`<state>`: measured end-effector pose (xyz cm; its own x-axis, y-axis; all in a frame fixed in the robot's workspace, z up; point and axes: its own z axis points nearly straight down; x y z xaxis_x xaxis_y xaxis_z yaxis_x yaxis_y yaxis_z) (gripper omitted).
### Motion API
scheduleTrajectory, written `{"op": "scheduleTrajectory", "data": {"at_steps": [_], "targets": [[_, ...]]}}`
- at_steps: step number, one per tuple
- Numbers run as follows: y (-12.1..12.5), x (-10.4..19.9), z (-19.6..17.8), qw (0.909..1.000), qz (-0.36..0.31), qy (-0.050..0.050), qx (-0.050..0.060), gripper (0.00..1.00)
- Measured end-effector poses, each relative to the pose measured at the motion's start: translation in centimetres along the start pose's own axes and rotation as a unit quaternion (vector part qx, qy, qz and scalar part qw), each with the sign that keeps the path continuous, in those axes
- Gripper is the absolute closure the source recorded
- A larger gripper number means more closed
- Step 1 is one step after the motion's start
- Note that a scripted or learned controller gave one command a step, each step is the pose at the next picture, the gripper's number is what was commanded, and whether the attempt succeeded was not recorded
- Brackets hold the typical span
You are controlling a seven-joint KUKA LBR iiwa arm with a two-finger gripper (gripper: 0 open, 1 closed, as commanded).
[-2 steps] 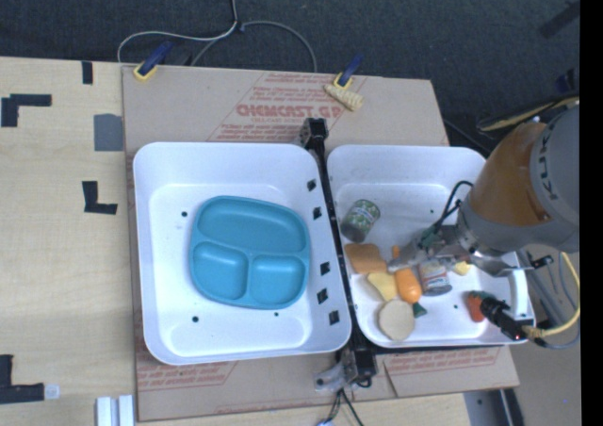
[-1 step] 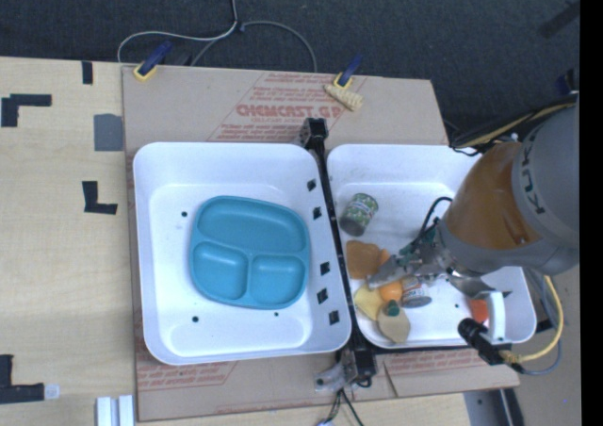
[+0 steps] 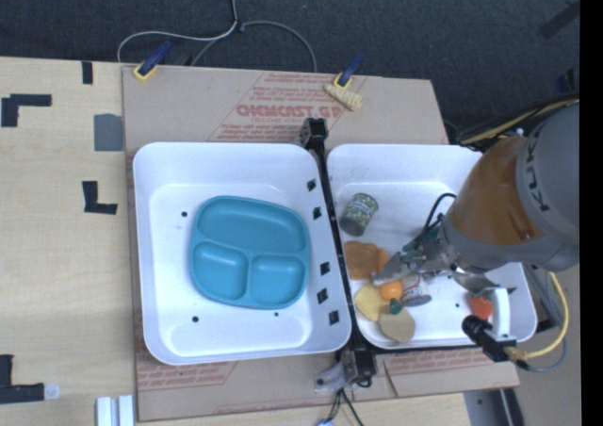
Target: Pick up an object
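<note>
My gripper (image 3: 399, 285) reaches down into the right bin (image 3: 396, 170) near its front left corner. It hangs over a cluster of small food items: a brown piece (image 3: 362, 257), a yellow piece (image 3: 369, 302), a small orange piece (image 3: 393, 292) and a tan oval piece (image 3: 399, 327). The gripper tip is right at the orange piece; I cannot make out whether it touches it. A small greenish can (image 3: 359, 211) lies further back in the same bin, apart from the gripper.
The left bin (image 3: 160, 179) holds a blue divided plate (image 3: 250, 252). The arm's orange band (image 3: 495, 198) and grey body cover the right side of the right bin. A red and white part (image 3: 485, 306) sits by the bin's front right.
</note>
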<state>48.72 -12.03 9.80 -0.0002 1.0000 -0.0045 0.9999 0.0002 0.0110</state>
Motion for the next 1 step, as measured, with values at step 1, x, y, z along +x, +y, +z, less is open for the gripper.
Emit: {"op": "scheduleTrajectory", "data": {"at_steps": [1], "targets": [[2.48, 6.54, -9.15, 1.0, -0.005, 0.003, 0.001, 1.0]]}}
